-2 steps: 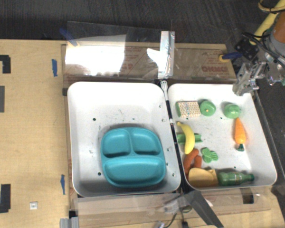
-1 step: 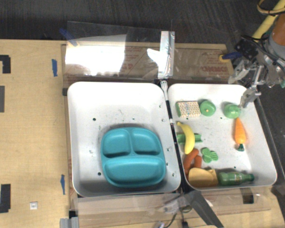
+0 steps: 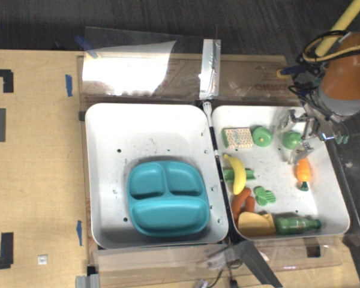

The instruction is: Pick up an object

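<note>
Arm cut by right edge

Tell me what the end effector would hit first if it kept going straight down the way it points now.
Probably the green round object beneath the end effector, or the bare floor of the right bin beside it. The orange carrot lies just nearer the camera. Depth is hard to judge from this slanted view.

I see a teal moulded plastic divided tray in a shallow white plastic bin, beside a yellow plastic banana and an orange plastic carrot.
</note>
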Motion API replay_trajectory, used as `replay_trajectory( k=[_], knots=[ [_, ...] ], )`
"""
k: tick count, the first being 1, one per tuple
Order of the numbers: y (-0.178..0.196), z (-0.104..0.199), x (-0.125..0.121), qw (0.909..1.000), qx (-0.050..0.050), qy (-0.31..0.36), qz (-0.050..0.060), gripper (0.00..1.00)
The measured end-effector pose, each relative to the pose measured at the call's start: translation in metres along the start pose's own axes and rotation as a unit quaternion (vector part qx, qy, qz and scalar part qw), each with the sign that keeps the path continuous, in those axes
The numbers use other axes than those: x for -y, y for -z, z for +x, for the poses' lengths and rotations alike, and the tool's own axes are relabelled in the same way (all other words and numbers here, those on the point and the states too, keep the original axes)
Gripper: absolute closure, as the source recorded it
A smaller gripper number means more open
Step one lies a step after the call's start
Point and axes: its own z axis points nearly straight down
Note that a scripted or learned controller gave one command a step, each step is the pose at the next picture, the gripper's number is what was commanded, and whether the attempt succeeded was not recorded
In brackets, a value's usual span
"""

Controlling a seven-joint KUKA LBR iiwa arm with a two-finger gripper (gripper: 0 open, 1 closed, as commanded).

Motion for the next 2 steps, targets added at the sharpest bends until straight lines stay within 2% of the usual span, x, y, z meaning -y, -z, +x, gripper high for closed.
replay_trajectory(
  k=[1, 2],
  knots=[
    [-0.011, 0.050, -0.003, 0.9999, 0.007, -0.014, 0.003, 0.00],
    [-0.011, 0.063, -0.005, 0.9981, 0.007, -0.061, 0.003, 0.00]
  ],
)
